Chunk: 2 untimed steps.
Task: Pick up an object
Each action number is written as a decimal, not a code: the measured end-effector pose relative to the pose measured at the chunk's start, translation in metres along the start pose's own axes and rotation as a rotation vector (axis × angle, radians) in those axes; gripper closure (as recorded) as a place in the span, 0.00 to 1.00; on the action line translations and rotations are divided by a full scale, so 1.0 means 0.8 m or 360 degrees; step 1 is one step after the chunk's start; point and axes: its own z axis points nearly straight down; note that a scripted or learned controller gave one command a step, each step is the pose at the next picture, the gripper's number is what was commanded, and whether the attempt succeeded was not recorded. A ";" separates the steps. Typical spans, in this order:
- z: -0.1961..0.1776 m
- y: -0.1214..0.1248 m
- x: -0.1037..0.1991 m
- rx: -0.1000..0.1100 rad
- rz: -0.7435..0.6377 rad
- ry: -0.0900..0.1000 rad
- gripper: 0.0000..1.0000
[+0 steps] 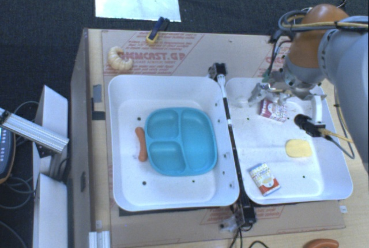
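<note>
Small carton [264,177]: nearest the camera. It lies flat toward the front of the right bin [343,182], printed yellow, red and white, well apart from the gripper.
Red-and-white packet [273,111]: judged the object being picked. It lies flat on the floor toward the back of the right bin, directly under the gripper.
Packet handling: judged light and thin, probably a soft wrapper with a slick face. It looks more likely to slide or buckle than to break. The best hold is judged to be across its narrow width near the middle, with the pads brought down to the bin floor.
Gripper [270,100]: low over the packet. The fingers [256,93] appear spread to either side of its upper part, with nothing pinched between them. Whether they touch the packet cannot be told.
Arm [340,53]: reaches in from the right, above the back of the right bin.
Yellow disc [298,149]: flat and pale, in the right bin between packet and carton and off to the right. It is clear of the grasp.
Left bin [115,126]: holds a blue divided plate [180,141] with an orange sausage [141,144] just beside its left edge. Whether they touch cannot be told.
Bench [190,53]: behind the left bin, outside it, lie a pale curled item [119,58] and a yellow-and-blue tool [155,30].
</note>
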 end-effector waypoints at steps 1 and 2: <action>0.020 0.005 -0.001 -0.0015 -0.0002 -0.0004 0.00; 0.004 0.008 -0.004 -0.0030 -0.0004 -0.0013 1.00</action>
